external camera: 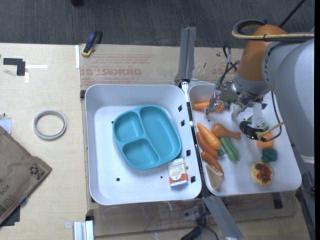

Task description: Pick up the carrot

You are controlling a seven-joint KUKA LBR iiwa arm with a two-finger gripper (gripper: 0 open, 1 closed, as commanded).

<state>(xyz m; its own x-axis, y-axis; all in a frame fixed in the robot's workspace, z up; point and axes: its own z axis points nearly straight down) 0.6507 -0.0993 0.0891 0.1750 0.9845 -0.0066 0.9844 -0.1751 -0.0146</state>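
An orange carrot [208,136] lies slanted at the left side of the right bin [287,176], against the divider. A second, redder orange piece [210,159] lies just below it. A small orange piece [201,105] sits at the bin's far left corner. My gripper [227,110] hangs over the far part of the right bin, above and to the right of the carrot and right beside the small orange piece. It is open, with nothing between its fingers.
The right bin also holds a tan drumstick [225,131], a green pickle [230,148], a bread slice [215,177], a round pizza-like toy [262,173], and teal [269,155] and orange [265,142] pieces. The left bin [97,149] holds a blue divided plate [146,136] and a small carton [178,174].
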